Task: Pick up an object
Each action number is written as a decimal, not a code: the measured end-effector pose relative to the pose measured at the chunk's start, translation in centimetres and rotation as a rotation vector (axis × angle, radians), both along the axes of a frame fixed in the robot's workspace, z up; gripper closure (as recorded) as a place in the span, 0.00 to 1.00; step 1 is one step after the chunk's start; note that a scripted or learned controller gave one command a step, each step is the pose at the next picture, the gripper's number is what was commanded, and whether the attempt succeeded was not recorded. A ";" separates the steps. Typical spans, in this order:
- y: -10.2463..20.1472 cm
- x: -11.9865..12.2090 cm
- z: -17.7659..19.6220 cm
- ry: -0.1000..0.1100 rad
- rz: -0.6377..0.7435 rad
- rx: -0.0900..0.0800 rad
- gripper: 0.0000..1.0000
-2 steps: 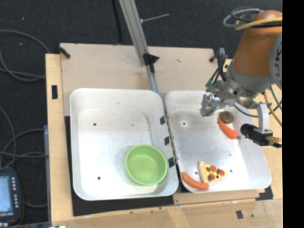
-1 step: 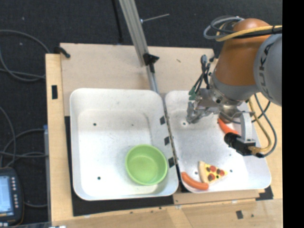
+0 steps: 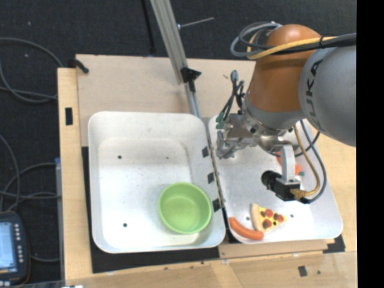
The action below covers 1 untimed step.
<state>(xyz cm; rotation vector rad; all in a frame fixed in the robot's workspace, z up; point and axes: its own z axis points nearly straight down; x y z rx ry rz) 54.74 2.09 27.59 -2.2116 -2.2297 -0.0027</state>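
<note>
Pale wooden bench on dark carpet, bearing two shallow white bins side by side. Near the front edge of the right bin: a toy pizza slice, lying flat, tip pointing away from the camera, red dots on top. Just beside it, toward the front left corner of that bin: an orange-red sausage, lying along the rim; hard to make out whether touching the slice or only next to it. In the left bin, at its front right corner: a green bowl, upright, mouth up, close to the wall shared with the other bin. Above the far left part of the right bin, next to the divider: the gripper, well apart from slice, sausage and bowl, with nothing seen held. Cannot tell whether open or shut, since too small and cluttered with wires at that spot. Behind it, the arm, orange and grey, covering the far right part of the right bin and cut off at the right. Beyond the bins: a slanted metal rail, cut off at the top. On the carpet at left: loose cables and a small screen, cut off by the edge.
</note>
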 end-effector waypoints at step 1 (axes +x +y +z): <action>5.4 -0.8 0.0 0.001 0.000 0.000 1.00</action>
